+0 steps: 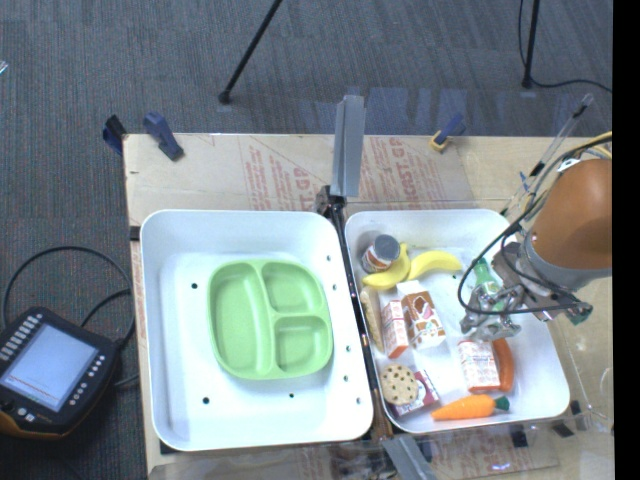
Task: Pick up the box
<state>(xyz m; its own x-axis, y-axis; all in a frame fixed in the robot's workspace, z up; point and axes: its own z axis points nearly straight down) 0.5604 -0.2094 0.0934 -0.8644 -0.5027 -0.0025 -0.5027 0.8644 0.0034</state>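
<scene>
Arm enters from 3 o'clock, its gripper (490,313) low over the right bin (450,220); you cannot tell how it is set. Your box (421,314) stands at bin centre, 9 o'clock of the gripper, pressed against a second carton (394,327). Banana (425,266) at 12 o'clock, carrot (466,408) near the front wall. Print unreadable.

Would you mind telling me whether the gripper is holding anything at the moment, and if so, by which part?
Nothing is seen held. The gripper hovers in the right bin, just above a small box, with nothing visible between its fingers.
</scene>
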